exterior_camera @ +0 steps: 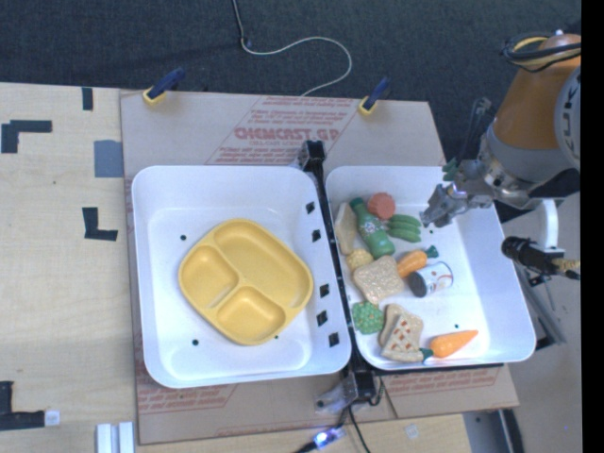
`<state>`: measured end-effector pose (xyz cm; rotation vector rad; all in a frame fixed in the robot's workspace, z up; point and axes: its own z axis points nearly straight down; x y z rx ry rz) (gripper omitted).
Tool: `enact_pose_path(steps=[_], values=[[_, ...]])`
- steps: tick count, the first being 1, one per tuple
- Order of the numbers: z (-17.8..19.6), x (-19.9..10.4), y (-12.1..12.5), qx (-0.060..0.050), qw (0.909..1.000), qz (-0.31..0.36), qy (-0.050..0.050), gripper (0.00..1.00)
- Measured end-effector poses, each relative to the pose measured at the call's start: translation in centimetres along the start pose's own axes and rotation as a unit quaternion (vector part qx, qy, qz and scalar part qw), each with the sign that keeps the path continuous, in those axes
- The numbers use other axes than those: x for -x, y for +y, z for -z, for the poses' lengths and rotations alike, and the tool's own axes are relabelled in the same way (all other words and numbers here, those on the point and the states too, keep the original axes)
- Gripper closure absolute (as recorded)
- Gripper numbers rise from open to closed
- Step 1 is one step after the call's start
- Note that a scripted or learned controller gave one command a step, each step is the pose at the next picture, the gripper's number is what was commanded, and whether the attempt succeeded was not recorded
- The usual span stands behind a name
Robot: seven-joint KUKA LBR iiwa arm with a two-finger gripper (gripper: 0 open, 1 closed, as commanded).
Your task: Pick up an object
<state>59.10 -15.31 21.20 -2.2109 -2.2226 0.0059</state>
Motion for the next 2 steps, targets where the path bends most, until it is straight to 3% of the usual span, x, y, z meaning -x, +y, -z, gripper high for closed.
enact_pose_path(steps=[2], values=[[0.3,-11.4,-2.1,0.000,1.0000,0.001,0.000,1.00]])
